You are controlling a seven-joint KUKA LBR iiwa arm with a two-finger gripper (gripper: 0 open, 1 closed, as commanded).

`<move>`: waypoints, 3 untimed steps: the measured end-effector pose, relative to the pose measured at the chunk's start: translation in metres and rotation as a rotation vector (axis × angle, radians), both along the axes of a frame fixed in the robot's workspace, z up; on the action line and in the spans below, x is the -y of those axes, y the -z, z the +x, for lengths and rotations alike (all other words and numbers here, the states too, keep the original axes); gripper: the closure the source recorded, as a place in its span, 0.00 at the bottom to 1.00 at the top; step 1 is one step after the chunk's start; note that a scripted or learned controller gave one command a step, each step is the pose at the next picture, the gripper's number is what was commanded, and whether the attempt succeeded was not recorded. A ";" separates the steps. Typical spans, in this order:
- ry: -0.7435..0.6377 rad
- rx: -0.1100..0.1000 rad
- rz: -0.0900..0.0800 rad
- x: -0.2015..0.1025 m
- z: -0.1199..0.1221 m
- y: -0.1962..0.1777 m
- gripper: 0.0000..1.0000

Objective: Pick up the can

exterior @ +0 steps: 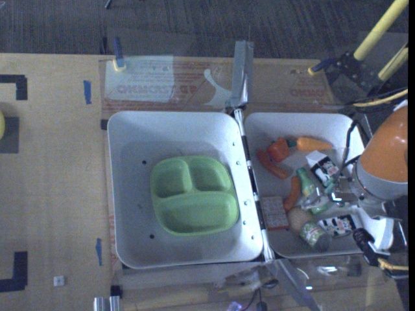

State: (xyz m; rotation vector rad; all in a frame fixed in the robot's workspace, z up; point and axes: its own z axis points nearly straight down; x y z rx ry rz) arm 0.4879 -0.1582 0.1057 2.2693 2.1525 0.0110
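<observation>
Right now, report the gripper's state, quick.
Gripper: low in the right white bin among the cluttered small items; open or shut cannot be told.

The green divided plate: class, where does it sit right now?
The green divided plate lies in the middle of the left white bin, across the divider from the right bin that holds the clutter.
</observation>
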 end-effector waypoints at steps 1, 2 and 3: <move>0.097 -0.012 0.005 0.015 0.063 0.019 0.00; 0.141 -0.013 0.006 -0.005 0.127 0.020 0.00; 0.137 -0.011 0.004 -0.006 0.129 0.009 1.00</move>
